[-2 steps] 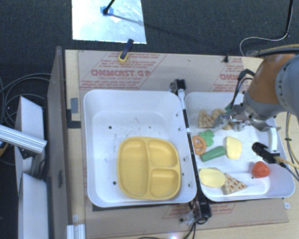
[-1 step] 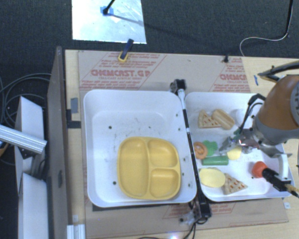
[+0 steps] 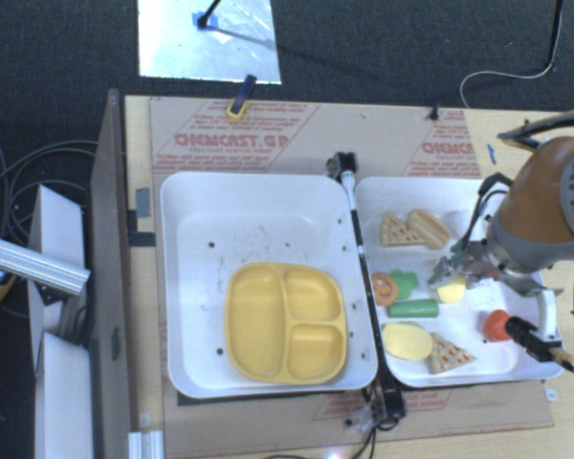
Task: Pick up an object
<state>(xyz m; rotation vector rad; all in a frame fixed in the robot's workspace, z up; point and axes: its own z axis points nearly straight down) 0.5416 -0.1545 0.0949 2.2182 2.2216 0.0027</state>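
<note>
The jaws (image 3: pixel 452 273) hang low in the right bin (image 3: pixel 459 191), but the wrist hides them from above, so whether they are spread or pressed together cannot be told. Just beside them lies a small pale yellow piece (image 3: pixel 451 293), the likeliest thing to be picked; it looks like a light, hard plastic toy food, smooth and probably slippery, so a pinch across its short sides, low down, would hold best. Touching it on the left is a green pod-shaped piece (image 3: pixel 413 307), with an orange-and-green round (image 3: pixel 389 286) above that. Nearer the far wall sit two tan wedges (image 3: pixel 416 229), stiff and flat-sided, easy to grip across their faces. Toward the near wall are a yellow oval (image 3: pixel 407 340), a crusted triangle (image 3: pixel 450 354) and a red round piece (image 3: pixel 497 325), all apart from the jaws. In the left bin (image 3: pixel 201 199) rests a yellow divided plate (image 3: pixel 287 321), broad and shallow, best taken by its rim. Both bins stand on the counter (image 3: pixel 297 132).
</note>
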